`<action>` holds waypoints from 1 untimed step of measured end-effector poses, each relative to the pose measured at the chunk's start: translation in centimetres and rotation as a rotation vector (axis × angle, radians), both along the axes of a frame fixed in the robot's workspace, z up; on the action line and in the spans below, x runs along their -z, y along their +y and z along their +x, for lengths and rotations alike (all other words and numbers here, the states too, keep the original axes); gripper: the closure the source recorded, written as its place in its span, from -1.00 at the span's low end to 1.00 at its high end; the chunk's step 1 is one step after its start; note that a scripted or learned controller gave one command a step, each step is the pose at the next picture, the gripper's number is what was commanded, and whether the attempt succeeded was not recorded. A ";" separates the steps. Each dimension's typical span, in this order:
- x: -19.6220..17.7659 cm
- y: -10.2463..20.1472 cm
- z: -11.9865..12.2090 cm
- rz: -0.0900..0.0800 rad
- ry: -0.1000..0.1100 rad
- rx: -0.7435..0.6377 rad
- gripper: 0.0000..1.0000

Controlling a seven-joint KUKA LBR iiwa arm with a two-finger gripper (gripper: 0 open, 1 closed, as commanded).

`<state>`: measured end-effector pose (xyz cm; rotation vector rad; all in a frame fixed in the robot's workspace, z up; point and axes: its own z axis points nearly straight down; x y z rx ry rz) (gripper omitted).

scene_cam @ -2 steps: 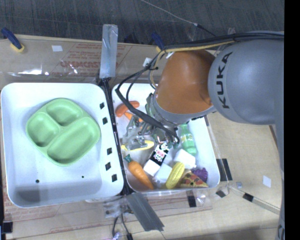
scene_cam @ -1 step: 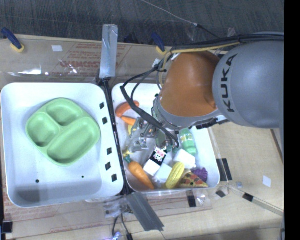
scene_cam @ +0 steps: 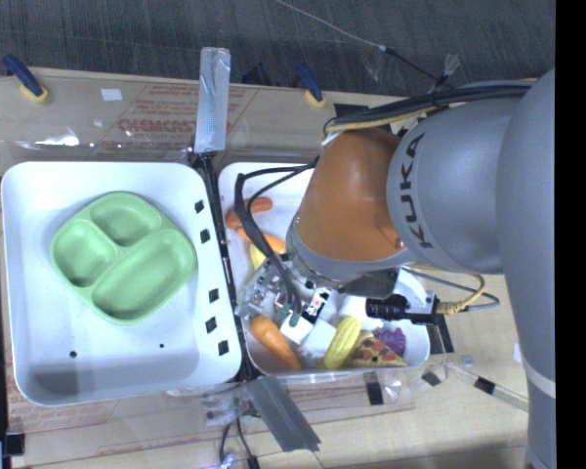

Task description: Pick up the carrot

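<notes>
1. The carrot (scene_cam: 273, 341), orange and tapered, lies in the lower left corner of the right bin (scene_cam: 230, 186), at lower centre of the frame.
2. The gripper (scene_cam: 285, 299) sits just above and right of the carrot; whether its fingers are spread or pressed together cannot be told, and nothing shows between them.
3. The grey arm (scene_cam: 488, 184) bears the letters "KUKA" beside its glossy orange band (scene_cam: 352, 198).
4. A yellow ridged corn cob (scene_cam: 342, 340) and a purple item (scene_cam: 391, 340) lie right of the carrot.
5. A smooth green three-compartment plate (scene_cam: 122, 254) rests in the left bin (scene_cam: 39, 360).
6. The counter (scene_cam: 156, 115) carries faint red print, unreadable.
</notes>
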<state>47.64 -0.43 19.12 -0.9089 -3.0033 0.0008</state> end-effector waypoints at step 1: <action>0.0 1.9 0.6 -0.002 -0.003 0.255 1.00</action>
